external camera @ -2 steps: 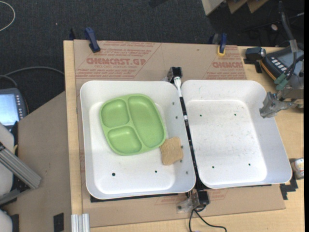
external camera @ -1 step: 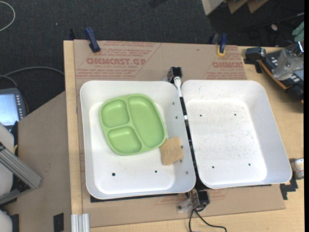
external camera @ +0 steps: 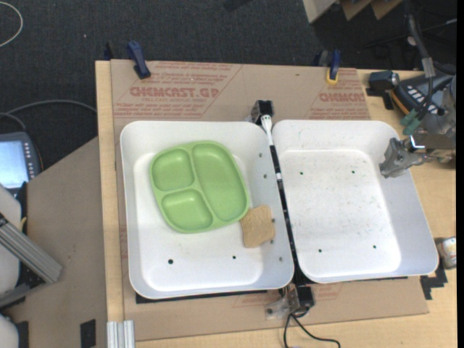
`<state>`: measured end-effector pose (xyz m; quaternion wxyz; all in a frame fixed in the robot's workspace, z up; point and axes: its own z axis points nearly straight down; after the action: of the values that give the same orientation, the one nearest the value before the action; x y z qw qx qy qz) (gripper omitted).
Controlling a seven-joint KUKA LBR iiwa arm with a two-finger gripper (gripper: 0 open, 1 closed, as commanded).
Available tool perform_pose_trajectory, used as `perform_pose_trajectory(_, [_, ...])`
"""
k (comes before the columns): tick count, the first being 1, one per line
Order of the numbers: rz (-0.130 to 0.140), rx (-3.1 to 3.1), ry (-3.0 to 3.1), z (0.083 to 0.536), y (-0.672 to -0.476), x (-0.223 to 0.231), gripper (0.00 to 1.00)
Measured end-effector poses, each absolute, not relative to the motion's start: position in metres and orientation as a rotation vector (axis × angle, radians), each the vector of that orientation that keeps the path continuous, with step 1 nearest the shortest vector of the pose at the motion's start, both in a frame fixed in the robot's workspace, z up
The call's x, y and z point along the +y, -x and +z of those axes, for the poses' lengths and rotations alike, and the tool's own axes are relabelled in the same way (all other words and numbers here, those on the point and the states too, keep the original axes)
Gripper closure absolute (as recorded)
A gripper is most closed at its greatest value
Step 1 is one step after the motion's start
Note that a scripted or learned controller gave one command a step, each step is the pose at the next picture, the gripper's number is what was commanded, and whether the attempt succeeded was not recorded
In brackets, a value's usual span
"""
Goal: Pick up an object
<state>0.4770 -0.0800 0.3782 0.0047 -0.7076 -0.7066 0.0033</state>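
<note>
Here's the bench (external camera: 217, 85), a brown board with red lettering along its far edge, and two blue clamps biting that edge, one near the far left corner (external camera: 138, 59) and one toward the far right (external camera: 333, 65). On it sit two white bins side by side, touching down the middle where a black strip runs between them. The left bin (external camera: 145, 267) carries the goods. The right bin (external camera: 348, 259) has only dark specks scattered across its floor.

Biggest thing in the left bin: a green plate (external camera: 199, 187), three compartments, lying flat in the far half of the bin, turned a little askew. Just beside its near right corner, touching or all but touching the rim, lies a tan sponge (external camera: 257, 225), a small rough square close to the bin's right wall.

Now the arm, coming in from the right. The gripper (external camera: 397, 158) hangs at the right bin's far right corner, over the rim, grey and angled down. I can't tell how its pincer stands from here; the tips blur into the white wall. Nothing is visibly between them. Plate and sponge are well apart from it, a whole bin away.
</note>
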Motion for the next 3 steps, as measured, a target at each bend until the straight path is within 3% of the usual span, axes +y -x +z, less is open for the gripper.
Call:
perform_pose_trajectory(1, [-0.019,-2.235,2.230,0.518,-0.507,-0.075,1.00])
perform_pose_trajectory(2, [0.012,-2.213,2.216,0.406,-0.477,-0.063,1.00])
perform_pose_trajectory(3, [-0.021,-2.235,2.227,0.544,-0.484,-0.042,1.00])
